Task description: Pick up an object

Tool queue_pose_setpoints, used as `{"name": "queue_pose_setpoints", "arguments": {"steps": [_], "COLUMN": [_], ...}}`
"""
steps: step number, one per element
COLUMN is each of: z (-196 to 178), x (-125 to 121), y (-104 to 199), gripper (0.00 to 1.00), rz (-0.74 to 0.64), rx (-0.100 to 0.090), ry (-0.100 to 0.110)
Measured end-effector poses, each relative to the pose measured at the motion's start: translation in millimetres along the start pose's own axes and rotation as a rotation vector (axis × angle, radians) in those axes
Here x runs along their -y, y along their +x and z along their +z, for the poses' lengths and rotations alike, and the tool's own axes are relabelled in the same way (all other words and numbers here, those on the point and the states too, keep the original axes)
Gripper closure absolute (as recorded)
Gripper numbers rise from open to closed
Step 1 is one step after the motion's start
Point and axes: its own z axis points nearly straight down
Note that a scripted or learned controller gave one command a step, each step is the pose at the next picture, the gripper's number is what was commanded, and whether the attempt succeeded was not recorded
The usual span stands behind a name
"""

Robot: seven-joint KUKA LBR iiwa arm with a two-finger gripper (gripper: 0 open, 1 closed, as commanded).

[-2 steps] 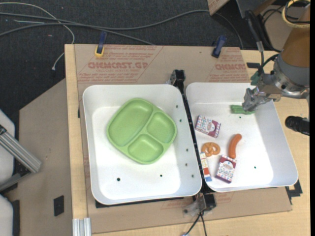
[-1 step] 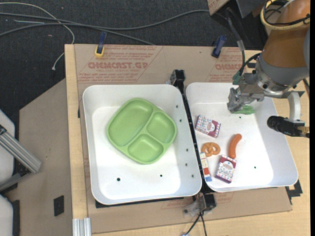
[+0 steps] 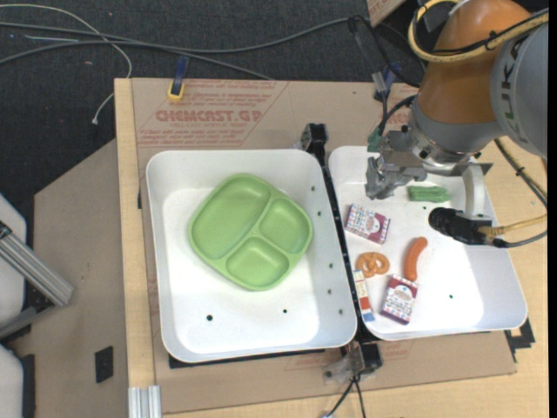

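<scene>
— One end effector, low over the back left part of the right bin. Fingers dark, foreshortened; spread or pressed together, cannot tell. Nothing seen between them.

— Hanging from what?

— One grey arm with an orange band, reaching in from the right.

— And close by?

— One small green piece just to the right of the end effector, flat on the bin floor. One pink-and-white packet just in front, apart from the fingers.

— Further out in that bin?

— One pretzel, one orange sausage lying lengthwise, one red-and-white carton near the front, one narrow stick-shaped packet along the left wall. Six loose items altogether, all resting on the bin floor, none lifted. Also one black fitting with a yellow cable near the right side.

— Left bin?

— One white bin, holding one green divided plate with three compartments, lying flat near the middle.

— Underneath?

— Two bins side by side on one cardboard-covered surface.
</scene>
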Motion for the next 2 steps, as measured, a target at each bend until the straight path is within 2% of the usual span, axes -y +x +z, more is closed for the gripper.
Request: {"name": "queue_pose_setpoints", "arguments": {"steps": [1,2], "z": [16,31], "x": [4,18], "y": [53,104], "gripper": [1.0,1.0], "rz": [0.0,0.001], "rx": [0.0,0.0], "ry": [0.001,0.002]}}
